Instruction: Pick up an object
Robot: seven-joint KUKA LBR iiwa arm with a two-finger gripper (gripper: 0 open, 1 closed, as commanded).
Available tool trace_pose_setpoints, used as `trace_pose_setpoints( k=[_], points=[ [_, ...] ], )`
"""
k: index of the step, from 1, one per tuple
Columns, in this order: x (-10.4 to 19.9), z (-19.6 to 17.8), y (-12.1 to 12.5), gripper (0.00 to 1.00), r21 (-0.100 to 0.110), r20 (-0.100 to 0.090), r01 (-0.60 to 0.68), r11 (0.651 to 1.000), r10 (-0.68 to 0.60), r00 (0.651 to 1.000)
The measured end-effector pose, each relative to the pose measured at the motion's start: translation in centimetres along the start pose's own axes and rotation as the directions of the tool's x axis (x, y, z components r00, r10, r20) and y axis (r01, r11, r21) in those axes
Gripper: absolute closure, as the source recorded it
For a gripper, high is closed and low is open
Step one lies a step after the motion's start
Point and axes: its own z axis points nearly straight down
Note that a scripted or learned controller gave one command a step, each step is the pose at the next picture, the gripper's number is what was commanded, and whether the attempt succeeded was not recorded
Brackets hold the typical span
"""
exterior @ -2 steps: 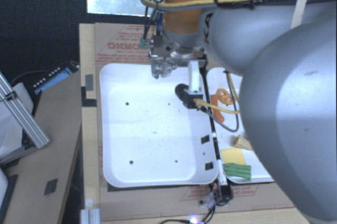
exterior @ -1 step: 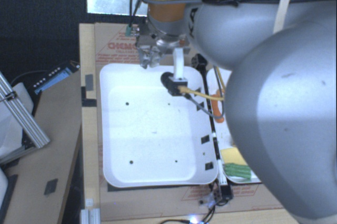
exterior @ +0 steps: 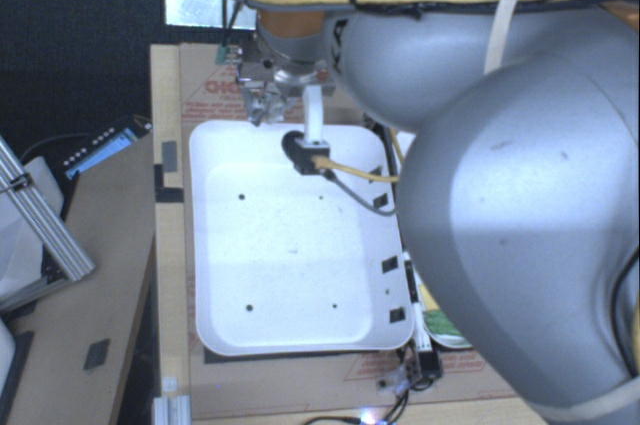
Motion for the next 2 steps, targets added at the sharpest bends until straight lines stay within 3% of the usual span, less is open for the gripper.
trace_pose_setpoints(
  k=[2],
  points=[
    [-0.03, -0.35, -0.04, 1.0, -0.001, 0.001, 0.001, 1.0, -0.001, 1.0]
  ],
)
